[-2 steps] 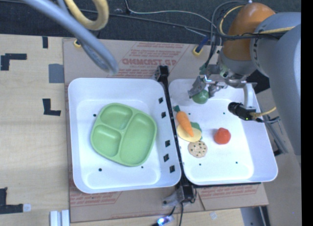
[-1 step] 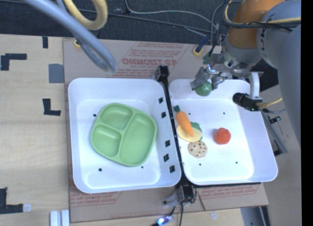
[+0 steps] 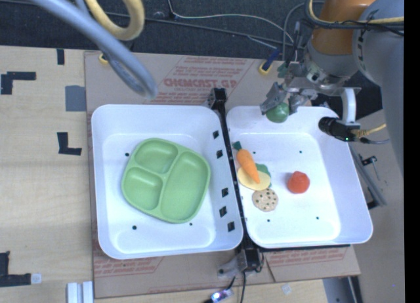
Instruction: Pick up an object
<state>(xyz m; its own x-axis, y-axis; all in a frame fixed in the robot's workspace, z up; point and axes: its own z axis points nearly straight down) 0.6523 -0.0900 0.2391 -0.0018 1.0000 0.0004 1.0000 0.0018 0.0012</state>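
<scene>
My gripper point(image 3: 280, 107) hangs over the far edge of the right bin point(image 3: 341, 229), shut on a small green round object point(image 3: 278, 113) held between its fingers above the bin floor. Lower in that bin lie an orange carrot point(image 3: 246, 161) resting on a yellow slice point(image 3: 252, 177), a speckled cookie point(image 3: 265, 199) and a red tomato point(image 3: 298, 182). The left bin point(image 3: 105, 229) holds a green divided plate point(image 3: 165, 179).
A black divider with clips point(image 3: 226, 164) runs between the two bins. Cardboard point(image 3: 197, 75) lies under the bins. A grey hose and yellow tube point(image 3: 111, 6) cross the upper left. The right half of the right bin has bare floor.
</scene>
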